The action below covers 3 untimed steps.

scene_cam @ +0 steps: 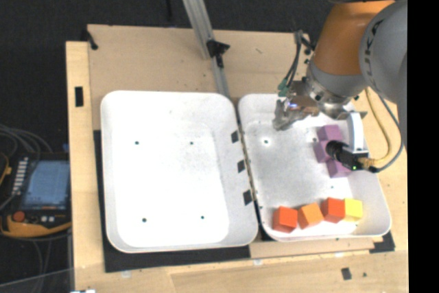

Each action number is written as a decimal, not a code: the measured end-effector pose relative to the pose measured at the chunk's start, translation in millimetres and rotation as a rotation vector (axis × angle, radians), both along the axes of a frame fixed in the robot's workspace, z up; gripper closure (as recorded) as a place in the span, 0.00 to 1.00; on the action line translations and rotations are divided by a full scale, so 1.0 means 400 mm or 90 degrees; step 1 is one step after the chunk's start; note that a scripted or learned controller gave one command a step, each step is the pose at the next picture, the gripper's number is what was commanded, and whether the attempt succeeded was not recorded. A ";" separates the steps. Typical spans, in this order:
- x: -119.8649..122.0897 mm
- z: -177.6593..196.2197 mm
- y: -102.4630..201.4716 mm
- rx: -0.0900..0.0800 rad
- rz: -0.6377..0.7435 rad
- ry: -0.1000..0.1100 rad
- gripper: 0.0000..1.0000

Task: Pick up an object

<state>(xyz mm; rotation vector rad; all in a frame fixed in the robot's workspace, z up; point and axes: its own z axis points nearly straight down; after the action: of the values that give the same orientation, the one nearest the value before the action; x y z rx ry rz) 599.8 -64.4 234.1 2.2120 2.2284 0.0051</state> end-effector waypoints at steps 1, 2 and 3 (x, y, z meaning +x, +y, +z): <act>0.024 0.026 0.136 0.000 0.000 0.000 1.00; 0.068 0.047 0.266 0.000 0.000 0.000 1.00; 0.090 0.028 0.410 -0.001 -0.003 0.002 1.00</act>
<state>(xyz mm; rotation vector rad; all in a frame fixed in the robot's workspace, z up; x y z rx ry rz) 635.9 99.5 245.5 2.2174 2.2247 0.0013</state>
